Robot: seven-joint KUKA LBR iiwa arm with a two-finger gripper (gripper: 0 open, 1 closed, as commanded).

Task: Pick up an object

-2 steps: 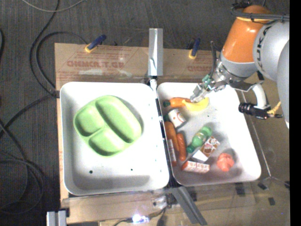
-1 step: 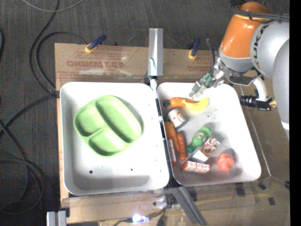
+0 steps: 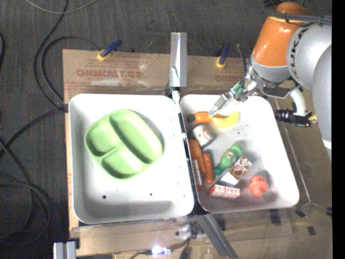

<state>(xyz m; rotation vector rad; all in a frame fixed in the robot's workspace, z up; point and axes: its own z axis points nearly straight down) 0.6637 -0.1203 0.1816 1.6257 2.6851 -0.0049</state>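
Jaws (image 3: 214, 111), state unclear, tip just above banana (image 3: 226, 120) at right bin (image 3: 280, 144) top; banana runs left-right.

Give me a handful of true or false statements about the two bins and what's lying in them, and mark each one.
1. The green divided plate lies in the left bin. True.
2. The right bin holds a single object. False: it holds several, among them a banana, a green bottle and a red tomato-like ball.
3. The gripper is over the right bin, near the banana. True.
4. The green bottle stands upright in the left bin. False: it lies on its side in the right bin.
5. The red ball sits near the right bin's front right corner. True.
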